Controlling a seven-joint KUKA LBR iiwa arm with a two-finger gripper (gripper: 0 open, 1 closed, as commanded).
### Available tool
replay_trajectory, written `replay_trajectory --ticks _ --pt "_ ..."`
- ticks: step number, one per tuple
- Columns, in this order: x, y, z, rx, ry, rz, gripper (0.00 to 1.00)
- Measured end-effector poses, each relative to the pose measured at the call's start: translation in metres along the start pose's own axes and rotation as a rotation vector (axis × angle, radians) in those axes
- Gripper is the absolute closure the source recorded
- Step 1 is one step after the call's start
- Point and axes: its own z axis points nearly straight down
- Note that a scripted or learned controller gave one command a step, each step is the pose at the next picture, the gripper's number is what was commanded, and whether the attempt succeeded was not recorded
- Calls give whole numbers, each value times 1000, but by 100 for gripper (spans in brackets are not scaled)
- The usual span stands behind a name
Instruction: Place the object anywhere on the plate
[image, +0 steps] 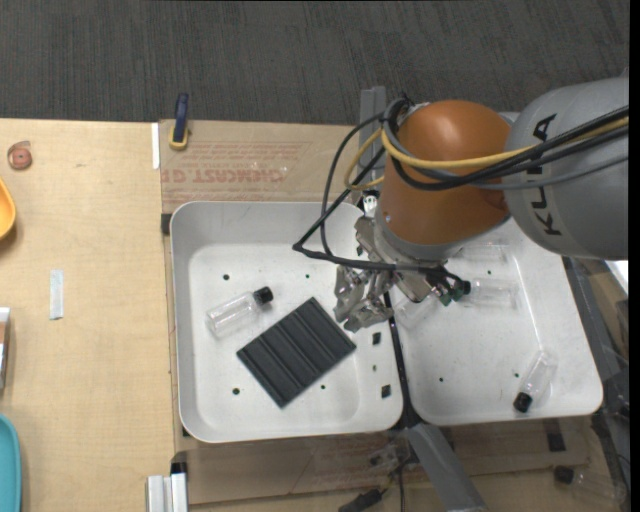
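A robot lab or test workshop: a grey industrial arm (560, 170) with loose cables (350, 170) hangs over two white bins (190, 300) on a plywood bench (80, 220), with dark carpet (200, 50) beyond the bench.

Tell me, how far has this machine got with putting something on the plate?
Nothing looks done yet. The dark ribbed plate in the left bin is bare. One clear vial lies beside it, and another vial sits in the right bin. The gripper hovers near the plate's upper corner; whether it holds anything is unclear. Placing remains.
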Motion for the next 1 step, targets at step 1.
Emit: replay_trajectory --ticks 1 --pt "-31 -6 -3 1 -2 155 100"
